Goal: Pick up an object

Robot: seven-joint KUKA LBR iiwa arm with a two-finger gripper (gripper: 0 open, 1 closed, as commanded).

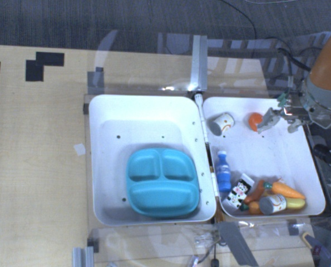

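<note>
My gripper (281,122) hovers over the far right part of the right bin (315,166), open, with nothing between its fingers. Its left finger (268,118) is right next to a small orange ball (255,121). A white cup (222,123) lies on its side at the bin's far left. A blue bottle (223,172) lies along the left wall. In the near corner a black-and-white toy (240,191), a carrot (286,190), a grey can (271,204) and a yellow piece (295,203) are piled together.
The left bin (115,127) holds a blue divided plate (162,181) in its near half. A metal post (199,65) stands behind the wall between the bins. Bare white floor spreads across the middle of the right bin.
</note>
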